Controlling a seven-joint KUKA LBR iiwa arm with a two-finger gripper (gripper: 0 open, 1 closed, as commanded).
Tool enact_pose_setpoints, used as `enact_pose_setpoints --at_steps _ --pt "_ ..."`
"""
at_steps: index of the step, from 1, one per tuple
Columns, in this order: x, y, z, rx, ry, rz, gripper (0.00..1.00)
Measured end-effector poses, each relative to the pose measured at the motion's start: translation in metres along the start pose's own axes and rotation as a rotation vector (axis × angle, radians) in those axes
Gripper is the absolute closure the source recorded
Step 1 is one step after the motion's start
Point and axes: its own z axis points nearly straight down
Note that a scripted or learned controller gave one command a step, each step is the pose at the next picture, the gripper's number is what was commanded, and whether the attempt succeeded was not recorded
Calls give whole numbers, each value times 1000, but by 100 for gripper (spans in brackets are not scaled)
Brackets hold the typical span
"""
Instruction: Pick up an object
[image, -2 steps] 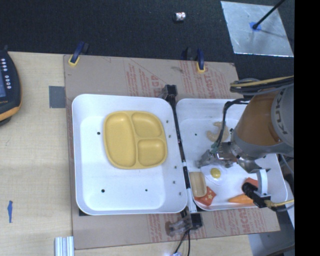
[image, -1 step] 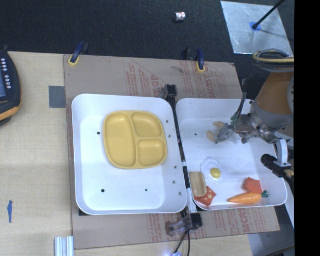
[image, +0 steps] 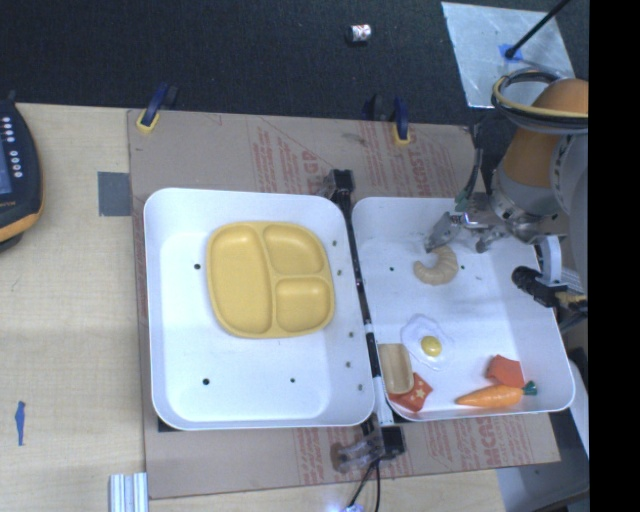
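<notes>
Croissant curved, long axis lying left-right, tips pointing up, hand just above it, fingers spread open, arm cut off at right.

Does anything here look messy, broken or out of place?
Nothing looks broken or spilled. The yellow tray sits slightly askew in the left bin. The toy foods lie scattered in the right bin: croissant, egg, carrot. A small shiny object lies off the bench.

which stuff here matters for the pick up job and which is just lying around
For the job:
pincer, above the right bin
croissant
fried egg
carrot
bread slice
right bin

Just lying about:
yellow divided plate
left bin
blue clamps
handheld controller
</notes>
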Motion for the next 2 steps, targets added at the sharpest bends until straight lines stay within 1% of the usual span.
enact_pose_setpoints --at_steps 1,2 --pt "10 -3 -1 7 3 1 0" --pt "10 -3 -1 8 3 -1 0"
